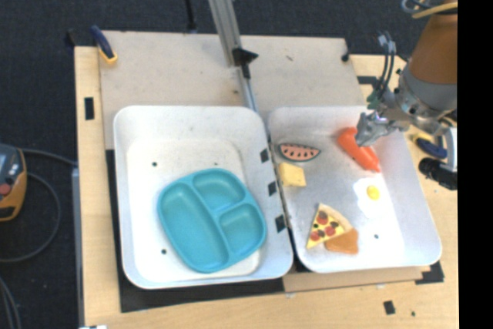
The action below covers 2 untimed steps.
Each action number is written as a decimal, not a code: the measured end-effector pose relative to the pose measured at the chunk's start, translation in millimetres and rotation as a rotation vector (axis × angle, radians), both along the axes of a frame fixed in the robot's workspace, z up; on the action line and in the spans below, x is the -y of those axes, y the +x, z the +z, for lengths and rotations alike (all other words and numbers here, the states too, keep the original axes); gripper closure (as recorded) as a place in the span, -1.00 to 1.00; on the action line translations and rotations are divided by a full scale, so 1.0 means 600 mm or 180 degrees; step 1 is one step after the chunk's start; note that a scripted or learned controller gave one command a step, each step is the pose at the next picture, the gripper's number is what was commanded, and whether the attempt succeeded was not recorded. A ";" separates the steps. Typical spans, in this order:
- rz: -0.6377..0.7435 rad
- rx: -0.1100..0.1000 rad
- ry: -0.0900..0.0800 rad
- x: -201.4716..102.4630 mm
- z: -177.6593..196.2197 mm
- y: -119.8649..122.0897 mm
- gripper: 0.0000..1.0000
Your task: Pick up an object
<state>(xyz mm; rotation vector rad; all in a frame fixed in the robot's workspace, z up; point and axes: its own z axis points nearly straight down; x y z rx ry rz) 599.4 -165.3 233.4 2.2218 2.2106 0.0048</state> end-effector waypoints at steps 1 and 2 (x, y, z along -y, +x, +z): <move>0.0012 -0.0016 0.0007 0.001 0.021 0.001 1.00; 0.0038 -0.0017 0.0014 -0.092 0.037 -0.012 1.00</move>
